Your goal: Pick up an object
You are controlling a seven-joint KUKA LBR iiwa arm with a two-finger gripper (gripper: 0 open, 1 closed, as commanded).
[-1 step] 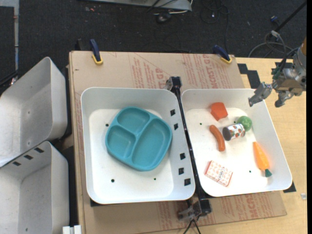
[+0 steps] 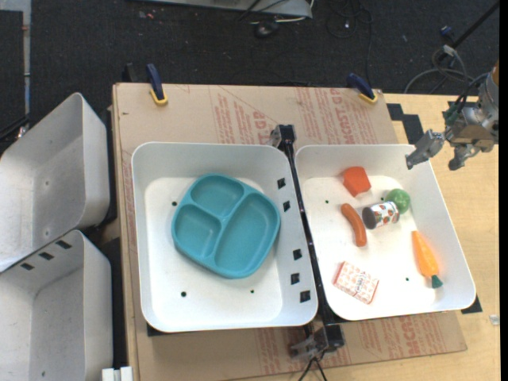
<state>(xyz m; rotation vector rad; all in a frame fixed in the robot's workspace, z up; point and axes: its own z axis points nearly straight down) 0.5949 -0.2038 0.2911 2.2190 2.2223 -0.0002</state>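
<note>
Orange carrot lies apart from its neighbours, the easiest target for the released, empty gripper hovering above the right bin.

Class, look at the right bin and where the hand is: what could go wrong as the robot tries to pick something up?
The open hand hangs above the right white bin's far rim and could clip it descending. The small dark jar touches the green ball, so grasping one may nudge the other.

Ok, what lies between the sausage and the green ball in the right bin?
In the camera view, a small dark can on its side lies between the sausage and the green ball, touching the ball.
</note>
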